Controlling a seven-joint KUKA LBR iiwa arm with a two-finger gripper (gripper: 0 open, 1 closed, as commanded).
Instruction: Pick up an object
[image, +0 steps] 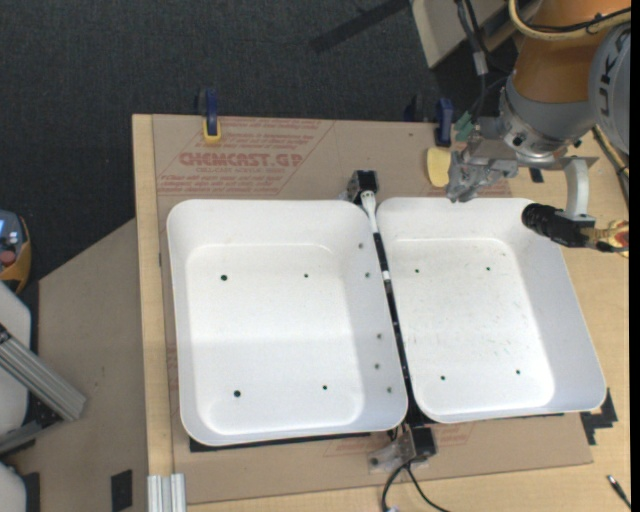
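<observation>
Beside the tool, a small pale-yellow object lies flat.

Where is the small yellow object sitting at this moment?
The yellow object lies on the brown board beyond the right bin's far rim, outside both bins, just left of the gripper.

The arm is cut off by the top and right edges, so just its orange band and wrist show. The gripper is blurred, and its fingers cannot be made out. A pale yellow object beside it is partly covered by the gripper; its kind is too small to tell. A grey metal profile is cut off at the left edge.
</observation>
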